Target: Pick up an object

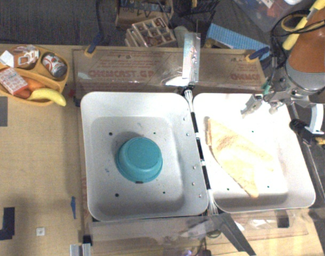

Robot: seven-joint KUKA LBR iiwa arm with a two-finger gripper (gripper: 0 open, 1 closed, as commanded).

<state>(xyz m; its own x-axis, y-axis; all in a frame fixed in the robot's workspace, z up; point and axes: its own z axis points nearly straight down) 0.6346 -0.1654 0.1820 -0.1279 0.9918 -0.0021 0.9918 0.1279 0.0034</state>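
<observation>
A teal bowl (pixel 140 159) lies upside down in the middle of the left bin (pixel 98 116). A tan cloth (pixel 237 154) is spread flat in the right bin (pixel 295 191), running from its left wall toward the front centre. My gripper (pixel 262 105) hangs over the back edge of the right bin, up and to the right of the cloth and apart from it. It is open, with nothing between its fingers.
A yellow tray (pixel 7 92) with a banana (pixel 49 95) and food items sits on the bench at the far left. Cardboard panels (pixel 130 68) stand behind both bins. Cables and boxes lie beyond the bench.
</observation>
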